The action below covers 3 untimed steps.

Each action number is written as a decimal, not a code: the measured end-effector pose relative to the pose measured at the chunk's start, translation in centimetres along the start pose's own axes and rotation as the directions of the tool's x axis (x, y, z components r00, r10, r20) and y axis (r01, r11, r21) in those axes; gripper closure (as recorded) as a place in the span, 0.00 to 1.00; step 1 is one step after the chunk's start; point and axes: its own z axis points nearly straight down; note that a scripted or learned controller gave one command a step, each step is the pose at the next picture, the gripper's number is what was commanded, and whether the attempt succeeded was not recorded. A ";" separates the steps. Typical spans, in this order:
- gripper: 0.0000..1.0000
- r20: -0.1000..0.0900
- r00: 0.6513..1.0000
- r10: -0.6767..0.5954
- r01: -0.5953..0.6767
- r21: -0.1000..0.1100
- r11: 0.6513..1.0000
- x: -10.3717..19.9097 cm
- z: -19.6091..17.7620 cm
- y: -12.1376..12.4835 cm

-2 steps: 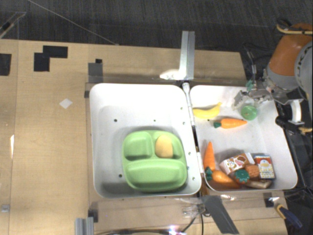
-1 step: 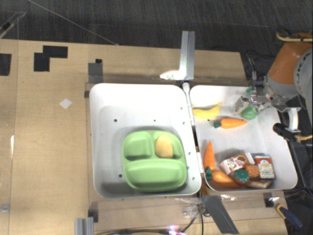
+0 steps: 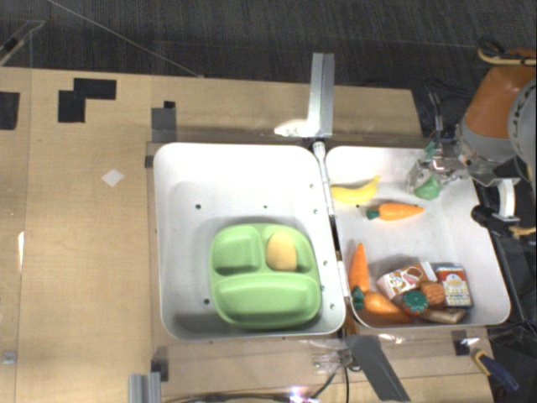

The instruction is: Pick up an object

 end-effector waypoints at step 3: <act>1.00 -0.005 0.994 -0.113 0.113 0.010 0.994 19.8 -8.5 -1.1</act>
